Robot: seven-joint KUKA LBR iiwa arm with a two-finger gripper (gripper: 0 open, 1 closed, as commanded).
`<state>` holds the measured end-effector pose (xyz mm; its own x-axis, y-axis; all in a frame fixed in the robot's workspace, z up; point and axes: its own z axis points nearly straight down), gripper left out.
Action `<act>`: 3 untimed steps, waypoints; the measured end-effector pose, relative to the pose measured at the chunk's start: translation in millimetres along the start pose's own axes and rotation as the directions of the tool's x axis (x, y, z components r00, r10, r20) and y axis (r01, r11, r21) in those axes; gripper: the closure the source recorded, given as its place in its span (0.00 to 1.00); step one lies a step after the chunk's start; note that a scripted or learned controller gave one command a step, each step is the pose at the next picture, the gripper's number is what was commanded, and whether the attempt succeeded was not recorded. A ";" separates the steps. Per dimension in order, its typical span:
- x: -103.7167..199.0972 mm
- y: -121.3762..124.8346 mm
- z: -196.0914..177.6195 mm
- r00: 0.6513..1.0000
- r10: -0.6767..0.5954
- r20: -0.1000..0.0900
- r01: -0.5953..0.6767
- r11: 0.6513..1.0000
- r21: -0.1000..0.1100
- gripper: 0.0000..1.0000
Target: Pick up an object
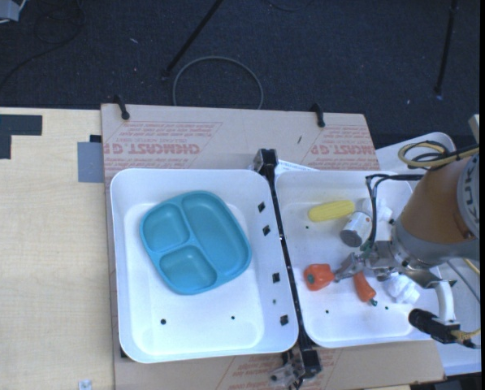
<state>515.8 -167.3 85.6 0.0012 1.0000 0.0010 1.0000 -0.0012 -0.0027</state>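
The right bin (339, 331) holds several small objects. A yellow corn-like piece (331, 210) lies towards the back, with a grey and white cylinder (356, 229) just to its right. A red-orange pepper-like toy (318, 277) sits near the bin's middle, and an orange carrot-like piece (364, 287) lies to its right. A white object (400, 287) rests under the arm. My gripper (352, 265) hangs low over the bin, just right of and above the red toy and between it and the carrot piece. Nothing is visibly held.
The left bin (145, 331) holds a blue divided plate (195, 240). A black divider with clips (279, 258) runs between the bins. The arm's grey body with its orange band (437, 210) covers the right bin's right side, with cables around it.
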 end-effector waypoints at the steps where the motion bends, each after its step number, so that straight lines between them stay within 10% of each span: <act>1: -1.6 0.8 -13.2 1.000 0.005 0.000 -0.005 1.000 -0.002 1.00; 3: -4.6 -4.1 -99.4 1.000 -0.002 0.001 0.002 1.000 -0.004 1.00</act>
<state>512.0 -172.0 185.0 -0.0010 1.0000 -0.0002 1.0000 0.0010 0.0016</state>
